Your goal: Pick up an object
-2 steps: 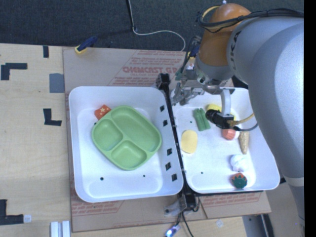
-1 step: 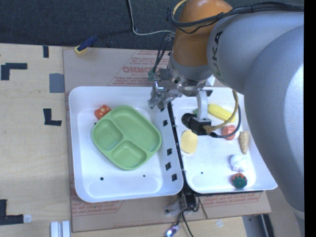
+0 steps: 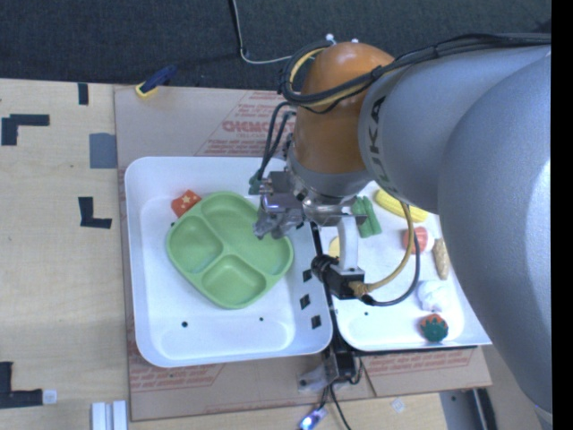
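A large grey robot arm [image 3: 474, 177] with an orange band [image 3: 336, 106] above its wrist fills the right side and reaches left over a bench [image 3: 54, 195]. Two shallow white bins sit side by side on cardboard. The left bin [image 3: 148, 267] holds a green divided plate [image 3: 224, 253], tilted, with three compartments, and a small orange-red block [image 3: 185, 202] touching the plate's far left rim. The right bin [image 3: 394, 330], mostly hidden under the arm, holds a yellow banana-shaped piece [image 3: 394, 206], a green piece [image 3: 364, 218], a reddish piece [image 3: 415, 238], a tan stick-like item [image 3: 440, 256], a white object [image 3: 431, 292] and a green ball [image 3: 434, 327] topped with red near the front.

The gripper [image 3: 269, 227] hangs over the plate's right rim, close to the wall between the bins. Whether its jaws are spread or pressed together cannot be told; they are dark and blurred against the plate, and nothing is visibly held.

Likely risks, as a judgement: the plate is wide and shallow, so a pinch on its thin rim could slip, or lift one edge and let it tip back. A tilting plate might knock the orange-red block. Descending so near the dividing wall, the fingers could strike the bin edge instead of closing on anything
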Motion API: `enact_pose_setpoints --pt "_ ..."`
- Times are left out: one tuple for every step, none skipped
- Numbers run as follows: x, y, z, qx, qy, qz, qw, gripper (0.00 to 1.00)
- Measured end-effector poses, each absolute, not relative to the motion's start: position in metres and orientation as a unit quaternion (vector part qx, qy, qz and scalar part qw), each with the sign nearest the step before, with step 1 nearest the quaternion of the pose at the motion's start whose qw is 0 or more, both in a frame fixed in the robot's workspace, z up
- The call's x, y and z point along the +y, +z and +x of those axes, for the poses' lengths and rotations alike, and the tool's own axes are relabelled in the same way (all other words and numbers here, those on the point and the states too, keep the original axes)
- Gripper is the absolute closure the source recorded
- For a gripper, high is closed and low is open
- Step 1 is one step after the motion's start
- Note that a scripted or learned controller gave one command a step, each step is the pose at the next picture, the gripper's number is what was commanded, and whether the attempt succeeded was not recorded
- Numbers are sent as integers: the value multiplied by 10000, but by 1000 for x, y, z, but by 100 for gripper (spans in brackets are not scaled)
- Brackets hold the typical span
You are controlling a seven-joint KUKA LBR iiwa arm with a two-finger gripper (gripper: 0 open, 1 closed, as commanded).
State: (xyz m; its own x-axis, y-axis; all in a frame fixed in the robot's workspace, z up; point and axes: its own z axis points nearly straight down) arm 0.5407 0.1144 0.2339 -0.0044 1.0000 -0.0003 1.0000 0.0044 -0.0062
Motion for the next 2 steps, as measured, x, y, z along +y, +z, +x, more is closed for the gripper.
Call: enact_pose_setpoints --pt "102 291 541 -7076 -10 -7066 -7 100" --pt "77 315 481 -7068 13 -7074 14 100"
